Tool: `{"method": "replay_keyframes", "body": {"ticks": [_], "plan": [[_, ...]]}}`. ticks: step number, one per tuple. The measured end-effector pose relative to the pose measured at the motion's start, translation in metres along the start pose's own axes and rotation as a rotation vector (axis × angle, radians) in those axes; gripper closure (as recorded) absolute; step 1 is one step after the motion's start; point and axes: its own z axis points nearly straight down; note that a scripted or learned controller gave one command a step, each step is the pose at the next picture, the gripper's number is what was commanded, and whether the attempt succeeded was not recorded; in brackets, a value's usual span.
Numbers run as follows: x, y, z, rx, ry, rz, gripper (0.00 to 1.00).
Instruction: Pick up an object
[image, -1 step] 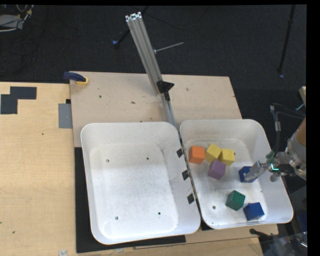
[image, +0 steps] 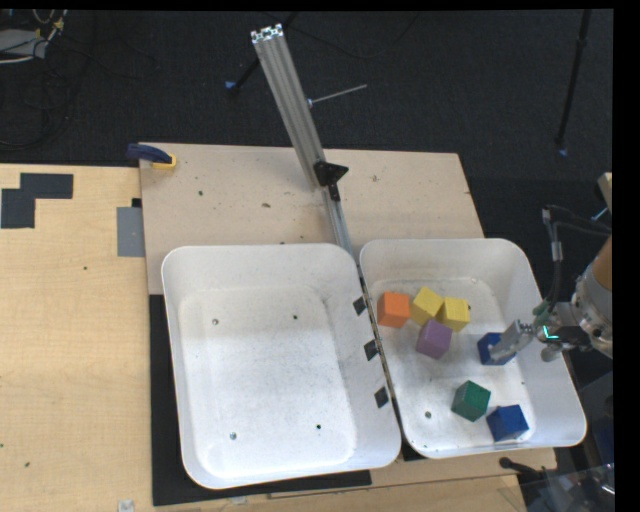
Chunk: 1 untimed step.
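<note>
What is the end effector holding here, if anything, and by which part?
It cannot be told. The end effector sits right against a blue block near the right bin wall, but the view does not show whether the block is between its fingers.

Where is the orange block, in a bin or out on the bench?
In a bin. The orange block sits on the floor of the right bin, near its left wall, beside a yellow block.

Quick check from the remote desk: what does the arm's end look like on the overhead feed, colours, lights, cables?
At the right edge of the right bin, the gripper is a grey metal piece narrowing toward its tip. Behind it sits a boxy dark-and-silver wrist block with a small green light. Above that shows an orange-tan patch of the arm, and thin dark cables loop up beside it.
</note>
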Motion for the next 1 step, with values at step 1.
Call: {"method": "replay_keyframes", "body": {"ticks": [1], "plan": [[0.0005, 0.0083, 0.058, 0.006, 0.002, -0.001, 0.0]]}}
